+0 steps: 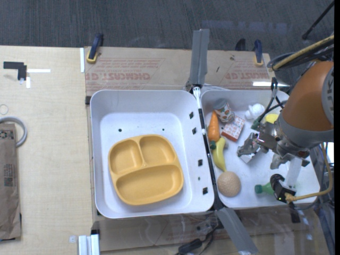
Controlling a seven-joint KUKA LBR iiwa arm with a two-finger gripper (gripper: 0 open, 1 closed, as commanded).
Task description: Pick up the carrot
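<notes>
Dark grey carpet (133, 12) covered the floor beyond the bench (42, 142), whose top was pale wood. A brown cardboard sheet (143, 68) lay under the bins, held at its far edge by blue-and-yellow clamps (95, 47). Light was even.

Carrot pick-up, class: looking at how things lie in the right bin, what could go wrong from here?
1. The carrot lies hard against the bin's left wall, so one side of the end effector may have little room to close.
2. A banana sits at the carrot's lower end, and a small can and red box crowd beside it; a slightly off approach could grab or shove one of those instead.
</notes>
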